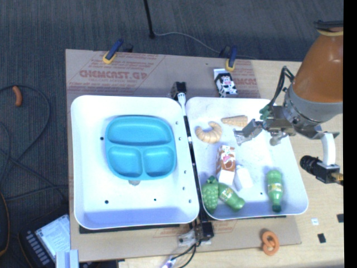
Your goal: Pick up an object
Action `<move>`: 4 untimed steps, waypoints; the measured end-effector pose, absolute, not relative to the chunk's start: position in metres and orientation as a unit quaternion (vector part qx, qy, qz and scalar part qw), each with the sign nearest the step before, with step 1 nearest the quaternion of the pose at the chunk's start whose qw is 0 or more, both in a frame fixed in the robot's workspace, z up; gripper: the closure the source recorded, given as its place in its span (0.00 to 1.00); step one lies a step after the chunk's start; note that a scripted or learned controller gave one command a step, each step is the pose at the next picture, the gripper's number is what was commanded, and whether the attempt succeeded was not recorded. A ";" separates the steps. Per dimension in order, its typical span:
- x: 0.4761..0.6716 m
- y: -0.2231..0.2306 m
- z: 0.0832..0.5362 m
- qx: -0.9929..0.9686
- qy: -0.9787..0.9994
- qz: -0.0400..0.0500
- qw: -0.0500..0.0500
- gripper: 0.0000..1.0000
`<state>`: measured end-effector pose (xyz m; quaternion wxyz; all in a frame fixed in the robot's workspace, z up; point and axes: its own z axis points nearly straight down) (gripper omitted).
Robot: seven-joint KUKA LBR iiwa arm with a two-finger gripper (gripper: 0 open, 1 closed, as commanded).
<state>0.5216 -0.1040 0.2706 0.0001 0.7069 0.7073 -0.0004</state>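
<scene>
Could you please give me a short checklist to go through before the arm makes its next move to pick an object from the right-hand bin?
1. Objects available in the right bin: ok; croissant, bread stick, carton, green bottle and grapes lie there.
2. Gripper is above that bin: ok, over its upper part.
3. Gripper carries nothing: ok, no item shows between its fingers.
4. An isolated target exists: ok; the green bottle lies apart from the others.
5. Crowding in the bin's lower left: not ok; grapes, carton and neighbours touch.
6. Gripper height above the bin floor: cannot tell.
</scene>
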 end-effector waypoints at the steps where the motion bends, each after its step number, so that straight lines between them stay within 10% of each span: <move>1: 0.482 -0.140 0.130 0.708 0.706 -0.002 -0.003 0.00; 2: 0.485 -0.119 0.087 0.708 0.706 0.000 0.002 0.00; 3: 0.486 -0.120 0.097 0.708 0.706 0.000 0.004 1.00; 4: 0.540 -0.042 0.185 0.706 0.708 0.000 0.000 1.00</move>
